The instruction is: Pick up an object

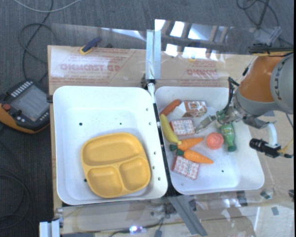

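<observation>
The right bin [237,177] holds several toy foods. There is a yellow banana [167,129], three orange carrots [170,107] [190,143] [197,156], a red tomato [214,140] and a green bottle [228,136]. There are also a brown snack pack [195,107] and two red-and-white cracker packs [182,127] [186,167]. My gripper [203,125] reaches in low from the right. Its tip is just right of the upper cracker pack and above the tomato. I see nothing held in it.
The left bin [79,107] carries a yellow three-compartment tray [117,164]. The arm's grey and orange wrist [264,88] hangs over the right bin's far right corner. A teach pendant [22,106] lies on the floor to the left, with cables around it.
</observation>
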You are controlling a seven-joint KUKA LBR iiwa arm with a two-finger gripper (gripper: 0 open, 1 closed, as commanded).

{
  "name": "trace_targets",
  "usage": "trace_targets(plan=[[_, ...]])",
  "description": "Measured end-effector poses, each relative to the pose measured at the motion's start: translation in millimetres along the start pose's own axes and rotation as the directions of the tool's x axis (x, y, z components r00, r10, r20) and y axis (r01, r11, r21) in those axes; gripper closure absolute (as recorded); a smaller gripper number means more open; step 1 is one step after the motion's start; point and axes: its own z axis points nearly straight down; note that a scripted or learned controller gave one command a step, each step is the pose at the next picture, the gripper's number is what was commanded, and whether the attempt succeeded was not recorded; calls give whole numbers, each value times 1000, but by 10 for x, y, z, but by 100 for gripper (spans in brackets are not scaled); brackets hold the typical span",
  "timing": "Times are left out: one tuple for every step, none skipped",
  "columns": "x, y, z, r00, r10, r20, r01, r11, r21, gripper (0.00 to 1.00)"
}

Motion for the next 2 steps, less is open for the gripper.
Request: trace_targets(plan=[[68, -255, -98, 999, 46, -6, -46, 999, 20, 0], [32, -276, -176, 999, 49, 5, -49, 999, 24, 100]])
